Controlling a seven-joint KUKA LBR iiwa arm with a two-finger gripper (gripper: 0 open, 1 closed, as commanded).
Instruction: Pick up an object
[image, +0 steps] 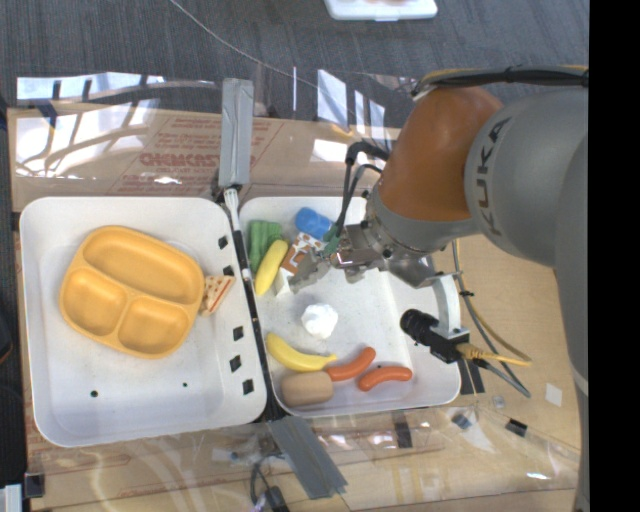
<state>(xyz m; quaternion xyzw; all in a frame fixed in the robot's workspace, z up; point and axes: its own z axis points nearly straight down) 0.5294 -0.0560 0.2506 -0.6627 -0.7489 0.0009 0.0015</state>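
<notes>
Grey arm (520, 170) reaching in from right, wrist bent down over right bin (440, 395) — pincer (318, 262) state unclear.

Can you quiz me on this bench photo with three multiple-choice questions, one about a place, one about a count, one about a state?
1. Where does the yellow divided tray lie?
A. In the left bin
B. In the right bin
C. On the cardboard behind the bins

2. How many orange-red sausages lie in the right bin?
A. One
B. Two
C. Four

3. How does the banana rest?
A. Standing upright against the wall
B. Lying flat on the bin floor
C. Lifted in the pincer

Answers:
1. A, the tray rests on the floor of the left bin.
2. B, two sausages lie near the front wall, right of the banana.
3. B, it lies flat near the divider, with the pincer farther back in the bin.
</notes>
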